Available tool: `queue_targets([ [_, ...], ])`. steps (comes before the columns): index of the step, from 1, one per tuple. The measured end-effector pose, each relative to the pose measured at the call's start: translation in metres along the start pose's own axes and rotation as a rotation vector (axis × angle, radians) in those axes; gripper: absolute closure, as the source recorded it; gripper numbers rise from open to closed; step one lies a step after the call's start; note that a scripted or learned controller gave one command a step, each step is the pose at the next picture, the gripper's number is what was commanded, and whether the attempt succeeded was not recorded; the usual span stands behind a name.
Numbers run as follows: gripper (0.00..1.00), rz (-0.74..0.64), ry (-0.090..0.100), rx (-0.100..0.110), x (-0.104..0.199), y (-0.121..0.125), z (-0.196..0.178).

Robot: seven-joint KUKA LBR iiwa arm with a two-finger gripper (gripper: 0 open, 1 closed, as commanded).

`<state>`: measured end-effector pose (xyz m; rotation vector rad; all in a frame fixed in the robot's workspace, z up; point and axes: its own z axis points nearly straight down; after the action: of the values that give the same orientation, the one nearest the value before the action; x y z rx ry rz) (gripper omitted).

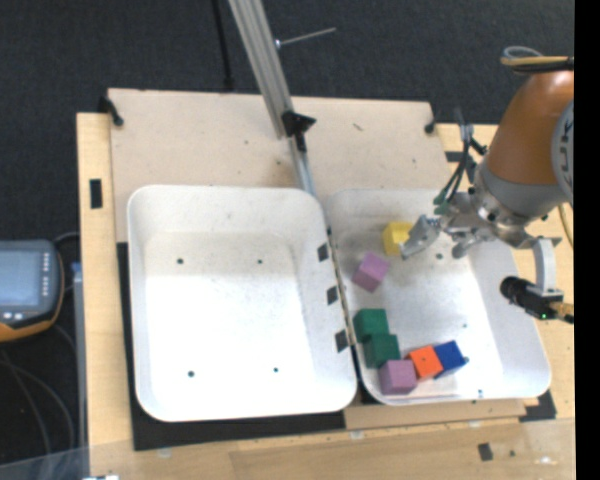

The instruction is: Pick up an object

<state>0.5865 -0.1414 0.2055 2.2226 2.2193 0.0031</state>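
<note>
The yellow block (397, 236) touches the fingers' (417, 243) tips, whose spread I cannot tell, and may skid aside ungrasped.

Bins (230, 298) smooth white plastic; bench (95, 268) matt pale wood; pole (260, 48) ribbed metal

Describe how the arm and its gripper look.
The arm is a rounded orange segment above a grey wrist section. Thin dark and green cables run down its side. The gripper is grey metal with slim fingers; a small black cylindrical part sticks out below.
</note>
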Motion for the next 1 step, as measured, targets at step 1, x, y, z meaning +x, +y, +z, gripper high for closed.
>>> queue_targets([
  [1, 0.0, -0.001, -0.003, 0.002, 0.0481, 0.0502, 0.0992],
])
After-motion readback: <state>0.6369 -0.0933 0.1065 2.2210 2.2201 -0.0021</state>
